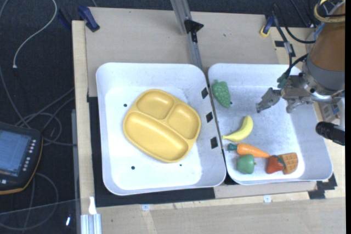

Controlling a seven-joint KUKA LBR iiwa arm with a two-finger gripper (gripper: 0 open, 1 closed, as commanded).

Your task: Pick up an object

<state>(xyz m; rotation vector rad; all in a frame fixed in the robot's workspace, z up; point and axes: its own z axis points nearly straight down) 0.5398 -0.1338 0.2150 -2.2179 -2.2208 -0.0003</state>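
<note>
Gripper (279,100) hung open w/ nothing in it over right bin (307,172), above banana (241,129) & carrot (253,149).

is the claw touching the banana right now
Apart. In the camera view the claw sits up and right of the banana, with bare white bin floor between them.

I see a yellow divided plate (162,124) lying in a white bin (109,112), well left of the claw (281,102) on my screen. A blue clamp (88,18) grips the table (137,35) corner far up-left of it. Farther left again, a handheld screen (16,156) and loose cables (33,3) lie on the floor.
</note>
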